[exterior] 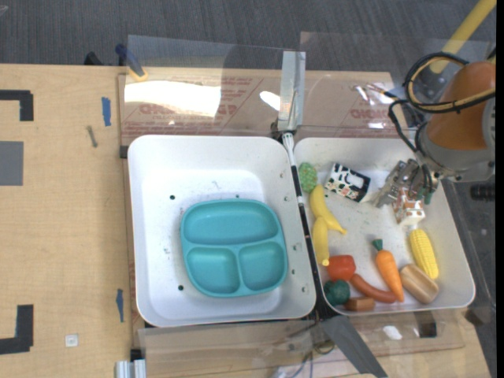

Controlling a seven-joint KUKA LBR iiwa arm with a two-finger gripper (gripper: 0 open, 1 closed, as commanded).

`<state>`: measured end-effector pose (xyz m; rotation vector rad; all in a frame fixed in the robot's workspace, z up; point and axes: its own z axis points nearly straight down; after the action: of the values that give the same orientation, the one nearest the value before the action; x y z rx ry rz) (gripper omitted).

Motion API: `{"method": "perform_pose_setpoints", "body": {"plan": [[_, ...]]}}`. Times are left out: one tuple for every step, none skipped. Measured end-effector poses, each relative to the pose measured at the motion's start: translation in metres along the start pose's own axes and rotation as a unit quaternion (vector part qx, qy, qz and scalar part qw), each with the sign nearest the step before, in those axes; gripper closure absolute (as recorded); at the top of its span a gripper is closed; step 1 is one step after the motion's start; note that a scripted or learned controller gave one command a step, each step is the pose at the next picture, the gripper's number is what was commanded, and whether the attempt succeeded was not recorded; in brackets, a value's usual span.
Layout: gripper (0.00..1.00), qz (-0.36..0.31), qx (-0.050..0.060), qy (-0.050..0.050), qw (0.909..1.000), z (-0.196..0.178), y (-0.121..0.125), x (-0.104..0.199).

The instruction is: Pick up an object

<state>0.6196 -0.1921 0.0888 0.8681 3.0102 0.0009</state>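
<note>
— Where is the pincer?

— Over the right bin, near its far right part, hanging below the grey arm with the orange band. It is a cluster of dull metal parts and thin cables. Whether its fingers are apart or together, I cannot tell; nothing is seen between them.

— What lies closest to it?

— Just below it, the corn cob, yellow and knobbly, a stubby cylinder. To the pincer's left, a small block patterned black and white like a cow. Below and slightly left, a glossy orange carrot with a green top, tapered. Beside the carrot, under the corn, a smooth tan bread roll, oval.

— And farther off?

— Well to the left, along the bin's left wall, a curved yellow banana, with a bumpy green piece above it. Lower left of the pincer are a red-orange tomato-like lump, a round dark green one, and a long reddish sausage. All look like plastic toy food, lying loose on the bin floor.

— The other bin?

— The left bin, white, shallow, round-cornered, is far left of the pincer. In it lies a teal plastic tray with three compartments. Both bins sit on a pale wooden table; clear plastic sheeting stands behind them.
</note>
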Motion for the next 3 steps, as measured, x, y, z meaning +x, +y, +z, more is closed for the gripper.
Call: {"method": "perform_pose_setpoints", "body": {"plan": [[0.00, 0.000, 0.000, 0.001, 1.0000, 0.002, 0.000, 0.001], [0.00, 0.026, -0.007, 0.004, 0.9996, 0.000, -0.036, 0.041], [0.00, 0.077, -0.005, 0.003, 0.9970, 0.000, -0.050, 0.073]]}}
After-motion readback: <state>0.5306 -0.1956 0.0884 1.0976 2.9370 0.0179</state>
